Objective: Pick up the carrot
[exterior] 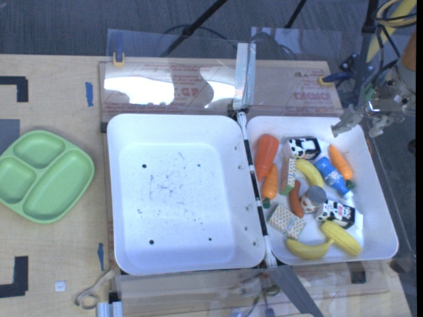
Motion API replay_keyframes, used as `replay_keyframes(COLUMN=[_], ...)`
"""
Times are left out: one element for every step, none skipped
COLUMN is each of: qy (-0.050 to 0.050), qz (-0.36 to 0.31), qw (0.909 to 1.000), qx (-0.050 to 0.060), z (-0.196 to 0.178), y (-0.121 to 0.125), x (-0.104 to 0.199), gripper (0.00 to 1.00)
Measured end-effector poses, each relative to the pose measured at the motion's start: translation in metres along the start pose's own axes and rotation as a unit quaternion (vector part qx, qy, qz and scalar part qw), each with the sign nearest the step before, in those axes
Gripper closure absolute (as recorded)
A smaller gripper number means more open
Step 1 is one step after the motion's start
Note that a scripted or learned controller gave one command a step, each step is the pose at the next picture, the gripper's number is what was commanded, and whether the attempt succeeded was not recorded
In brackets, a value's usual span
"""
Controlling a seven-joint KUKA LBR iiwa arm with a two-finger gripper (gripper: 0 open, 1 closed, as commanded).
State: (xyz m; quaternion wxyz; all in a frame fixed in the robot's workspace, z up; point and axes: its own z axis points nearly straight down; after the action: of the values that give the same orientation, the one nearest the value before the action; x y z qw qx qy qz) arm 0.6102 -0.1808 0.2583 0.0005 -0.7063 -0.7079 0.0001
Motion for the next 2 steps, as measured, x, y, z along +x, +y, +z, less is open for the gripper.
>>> replay_keyframes(qy=[0.0,-0.001], qz=[0.083,0.021], qw=[0.9965,0.9998], qx=[0.001,-0.001], z=[0.022,-0.027], y=[-0.021,0.024], x=[-0.039,-0.001], gripper=[0.0,0.0])
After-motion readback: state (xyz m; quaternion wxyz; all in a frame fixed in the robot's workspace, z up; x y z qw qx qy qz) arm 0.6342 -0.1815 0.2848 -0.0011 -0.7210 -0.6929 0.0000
